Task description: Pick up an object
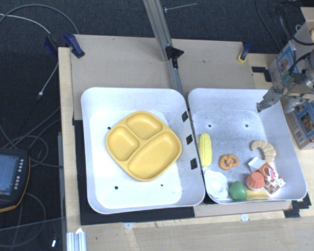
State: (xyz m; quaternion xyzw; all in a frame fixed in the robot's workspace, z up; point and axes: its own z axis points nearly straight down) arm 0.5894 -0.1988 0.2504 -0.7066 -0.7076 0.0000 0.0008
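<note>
The table (pixel 120 56) is seen from above, and two shallow white bins are carried on it side by side. The right bin (pixel 235 114) is taken here as the landmark. The left bin (pixel 94 140) is placed just beside it, on its left, and a yellow divided plate (pixel 143 145) with three compartments is laid in the middle of that bin.

The arm is seen at the upper right corner of the right bin, and the end effector (pixel 267 102) is held over the bin's upper right rim. Nothing is seen between its fingers, and it cannot be told whether they are apart or together.

Inside the right bin, the objects are gathered in the lower half. A yellow corn cob (pixel 205 149) is laid along the left wall. A white bowl (pixel 216 183) is found in the lower left corner, and a green ball (pixel 237 191) is touching it on the right. A beige croissant (pixel 264 148) is placed near the right wall. A red and white package (pixel 272 178) is lying below the croissant, with an orange-red round toy (pixel 255 180) just beside it. A small pretzel (pixel 228 162) is seen between the corn cob and the croissant.
</note>
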